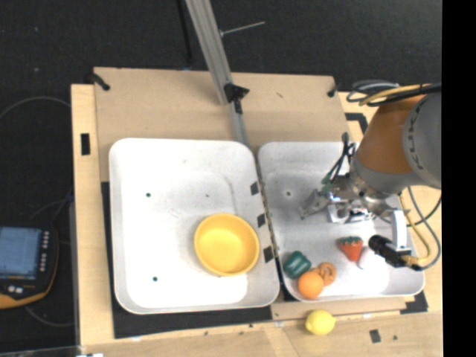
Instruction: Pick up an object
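While the gripper point(332, 204) hangs over the bare middle of the right bin point(297, 166), no object is seen in its grasp. Whether it is released or clenched cannot be told from this slant.

Step in hand, as judged: the approach. Nothing is lifted, and the pick is not yet made.

Candidates noted. A red object point(352, 248) lies just beside the gripper at its 5 o'clock, on the bin floor. A small orange piece point(327, 272) and an orange fruit point(311, 284) touch each other near the bin's 6 o'clock rim. A green object point(296, 262) sits just at their 10 o'clock. A yellow lemon point(320, 322) rests outside the bin on the bench point(186, 103). A yellow bowl point(226, 244) stands in the left bin point(163, 177).

The red object is judged the likeliest target, being nearest. Its long axis appears to run from 11 o'clock to 5 o'clock, with a greenish end toward 11 and the narrower red tip toward 5. The detail is small, so this reading is tentative.

Next move, as judged: shift toward 5 o'clock, centre over the red object, turn the wrist so the grip closes across its short width, then descend. Risk: the robot's own fittings crowd that side of the bin.
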Controlling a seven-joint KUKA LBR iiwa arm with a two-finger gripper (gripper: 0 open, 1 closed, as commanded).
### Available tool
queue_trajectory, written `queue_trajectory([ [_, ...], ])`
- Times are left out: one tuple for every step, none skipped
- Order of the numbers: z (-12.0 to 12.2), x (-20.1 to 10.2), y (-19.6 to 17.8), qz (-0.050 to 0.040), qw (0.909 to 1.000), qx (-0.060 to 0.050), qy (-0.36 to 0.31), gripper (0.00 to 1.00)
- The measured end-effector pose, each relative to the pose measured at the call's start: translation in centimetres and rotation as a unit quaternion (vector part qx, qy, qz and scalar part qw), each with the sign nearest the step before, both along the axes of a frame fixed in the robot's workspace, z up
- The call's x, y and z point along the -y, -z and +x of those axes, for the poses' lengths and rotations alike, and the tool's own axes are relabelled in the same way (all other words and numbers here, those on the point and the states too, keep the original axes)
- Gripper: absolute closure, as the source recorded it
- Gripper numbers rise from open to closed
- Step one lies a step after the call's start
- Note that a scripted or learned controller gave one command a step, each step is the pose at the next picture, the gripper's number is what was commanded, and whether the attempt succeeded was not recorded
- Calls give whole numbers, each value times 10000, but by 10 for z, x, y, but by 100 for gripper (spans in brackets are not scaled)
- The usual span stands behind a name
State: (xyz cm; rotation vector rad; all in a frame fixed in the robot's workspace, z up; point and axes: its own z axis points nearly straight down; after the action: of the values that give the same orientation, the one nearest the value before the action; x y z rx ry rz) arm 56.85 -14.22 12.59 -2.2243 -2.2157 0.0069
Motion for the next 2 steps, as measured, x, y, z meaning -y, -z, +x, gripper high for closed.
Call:
queue_trajectory([
  [2, 0, -14, 12, 10000, 44, 23, 100],
  [7, 10, -63, 2, 10000, 57, 25, 100],
])
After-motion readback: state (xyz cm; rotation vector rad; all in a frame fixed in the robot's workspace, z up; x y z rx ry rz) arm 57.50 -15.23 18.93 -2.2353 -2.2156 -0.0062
